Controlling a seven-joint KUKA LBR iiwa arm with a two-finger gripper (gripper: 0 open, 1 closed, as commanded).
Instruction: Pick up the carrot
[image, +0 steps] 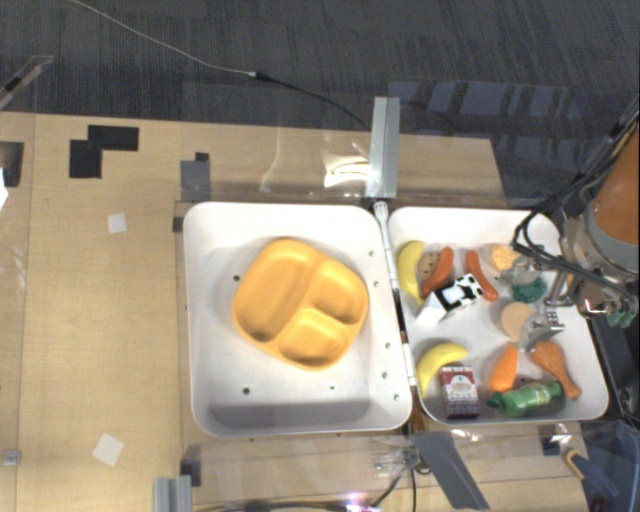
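1. The claw (546, 322) hangs over the right bin (600, 405), near its right side, with the grey arm (610, 235) coming in from the right edge. Its metal tips are small and partly lost against the clutter, so I cannot tell how wide they stand; nothing shows between them.

2. The carrot (504, 368) lies just below and left of the claw, tilted, thick end down, in the lower part of the right bin. It sits between a banana (438, 360) on its left and a drumstick (555, 366) on its right, with a green bottle (527, 398) touching or nearly touching its lower end.

3. Step in hand, as I judge it: the approach. The carrot is not yet grasped. The next move calls for a short shift down and left, turning the claw to straddle the carrot across its width, then a descent clear of the drumstick and bottle.

4. The right bin also holds a second banana (411, 268) at upper left, a black-and-white cow (460, 293), a reddish sausage (478, 274), a teal piece (529, 291), a pale round piece (516, 320) and a small red box (458, 389).

5. The left bin (215, 400) holds one thing: a yellow divided plate (300, 300), lying in its middle.

6. Both bins rest side by side on the wooden surface (90, 330).
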